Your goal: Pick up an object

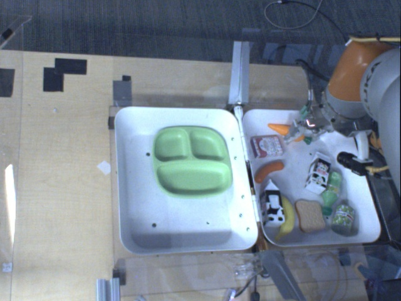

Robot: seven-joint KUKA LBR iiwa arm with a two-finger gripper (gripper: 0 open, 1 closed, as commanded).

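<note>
gripper [306,125] sits at the right bin's [371,234] 12 o'clock edge right by the carrot [279,129], can't tell its finger state.

Two bins [125,187], one green tray [191,160]

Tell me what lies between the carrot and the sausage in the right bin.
In the camera view, a red packet lies between the carrot above and the sausage below.

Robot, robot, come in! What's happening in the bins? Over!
Gripper low over right bin's far edge, beside carrot. Nothing seen held. Red packet, sausage close by. Green tray alone in left bin.
</note>
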